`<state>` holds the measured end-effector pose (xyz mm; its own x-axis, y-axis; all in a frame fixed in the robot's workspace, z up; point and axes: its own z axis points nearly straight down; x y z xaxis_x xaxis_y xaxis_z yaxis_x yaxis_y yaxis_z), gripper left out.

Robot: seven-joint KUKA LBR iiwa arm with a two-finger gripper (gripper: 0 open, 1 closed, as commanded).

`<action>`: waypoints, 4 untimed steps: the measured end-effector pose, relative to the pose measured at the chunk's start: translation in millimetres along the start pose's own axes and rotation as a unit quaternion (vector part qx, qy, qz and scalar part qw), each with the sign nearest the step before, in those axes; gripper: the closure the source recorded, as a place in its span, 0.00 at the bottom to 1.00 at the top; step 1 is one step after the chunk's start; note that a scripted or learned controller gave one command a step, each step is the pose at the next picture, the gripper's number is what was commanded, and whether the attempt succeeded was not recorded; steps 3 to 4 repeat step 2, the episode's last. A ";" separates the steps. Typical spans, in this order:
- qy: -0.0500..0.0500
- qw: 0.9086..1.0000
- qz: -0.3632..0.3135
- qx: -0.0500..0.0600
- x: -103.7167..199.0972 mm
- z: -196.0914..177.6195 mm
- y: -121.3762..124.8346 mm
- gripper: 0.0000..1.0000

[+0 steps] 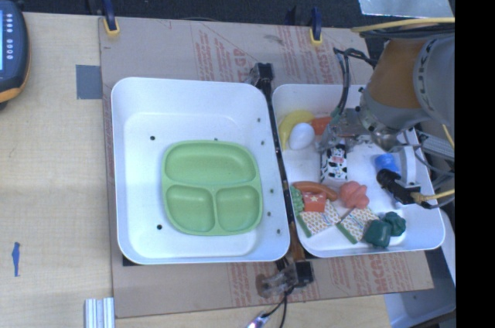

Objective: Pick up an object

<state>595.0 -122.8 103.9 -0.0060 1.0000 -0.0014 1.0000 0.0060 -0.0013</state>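
Tool (334, 147) hangs low in the right bin (433, 237), fingers closed around a black-and-white cow figure (335, 165).

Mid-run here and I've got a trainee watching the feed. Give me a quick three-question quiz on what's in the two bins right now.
1. True or false: the green three-compartment plastic plate lies in the left white bin.
2. Which item stands directly under the pincer? A) the dark green plastic broccoli-like toy B) the small black-and-white cow-patterned toy C) the blue plastic piece
3. Fill in: the white egg-shaped toy rests against a ______ coloured piece at the far left corner of the right white bin.

Key: 1 true; 2 B; 3 yellow. Whether the pincer actually grips the cow-patterned toy cannot be judged from this view.
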 end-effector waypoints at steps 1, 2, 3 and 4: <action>0.001 1.000 0.003 0.000 7.1 -89.5 -77.7 1.00; 0.001 1.000 -0.002 0.000 67.1 -105.5 -69.2 1.00; 0.001 1.000 -0.002 0.000 67.1 -105.5 -69.2 1.00; 0.001 1.000 -0.002 0.000 67.1 -105.5 -69.2 1.00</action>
